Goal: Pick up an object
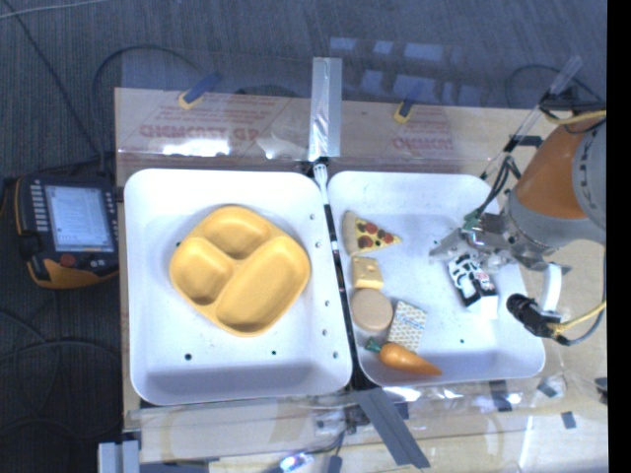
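Five toy foods lie well left of the gripper [471, 276], likely scattered for picking. Whether its jaws are parted or holding anything, I cannot tell.

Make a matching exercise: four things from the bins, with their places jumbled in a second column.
1. yellow plate
2. pizza slice
3. carrot
4. gripper

A. right bin, near front edge
B. left bin, middle
C. right bin, right half
D. right bin, back left

Pairs: 1-B, 2-D, 3-A, 4-C
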